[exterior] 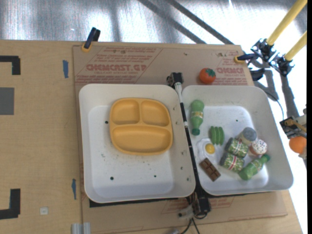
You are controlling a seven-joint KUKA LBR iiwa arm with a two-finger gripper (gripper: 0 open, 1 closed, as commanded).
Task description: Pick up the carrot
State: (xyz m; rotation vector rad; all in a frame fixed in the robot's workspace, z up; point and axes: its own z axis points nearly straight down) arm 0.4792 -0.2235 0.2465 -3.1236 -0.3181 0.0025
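Observation:
The right bin [253,99] holds a cluster of toy foods. A green bottle [196,116] lies near its left wall, with green pea pods [216,134] and a fried egg [208,148] beside it. Further right are two green cans [235,155], a second green bottle [254,166], a grey-topped item [248,134] and a sprinkled pastry [259,146]. A brown chocolate bar [210,169] lies at the front. An orange rounded object [298,144] sits beyond the bin's right rim, cut off by the frame edge. I cannot tell whether it is the carrot.
The left bin [92,145] holds a yellow divided plate [141,126]. A red tomato [207,75] rests on the cardboard behind the right bin. Yellow rods and black clamps [273,52] stand at the top right.

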